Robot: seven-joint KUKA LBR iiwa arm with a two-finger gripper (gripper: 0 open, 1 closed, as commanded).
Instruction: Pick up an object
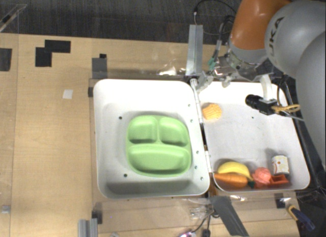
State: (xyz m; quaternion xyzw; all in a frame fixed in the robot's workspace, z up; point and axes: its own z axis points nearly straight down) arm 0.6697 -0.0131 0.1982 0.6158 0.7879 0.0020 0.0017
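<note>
Down and a bit left of my pincer (220,73), whose grip I cannot tell, the yellow shell (212,111) lies near the right bin's (300,152) left wall, nearest to me.

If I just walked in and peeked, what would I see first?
Probably the bright green tray, split into three sections, sitting in the middle of the left white bin. Next, the big grey arm with its orange band, reaching in at the top right above the right bin, where small toy foods cluster along the near edge.
</note>
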